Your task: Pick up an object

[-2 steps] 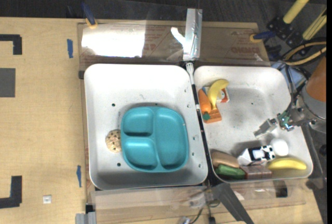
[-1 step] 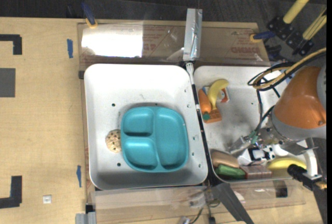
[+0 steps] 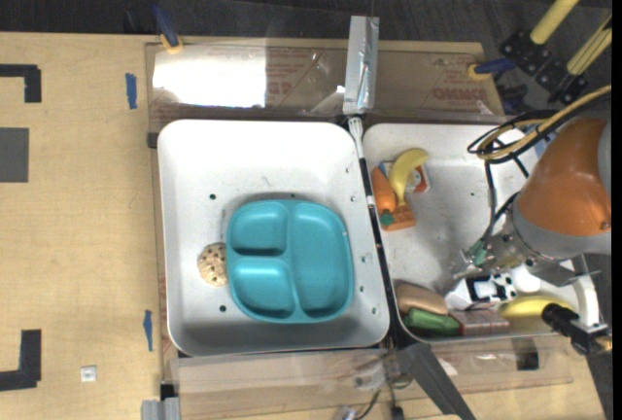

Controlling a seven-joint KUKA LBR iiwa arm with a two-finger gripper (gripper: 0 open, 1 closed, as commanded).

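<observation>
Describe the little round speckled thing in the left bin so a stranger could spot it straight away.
Start at the left bin, the one holding the turquoise divided plate. Look just off the plate's left edge, on the bin floor, where a small cookie lies against the plate. It is round, tan and dotted with dark specks, and it is the bin's one small loose item, unlike the bright toy food in the right bin.
</observation>
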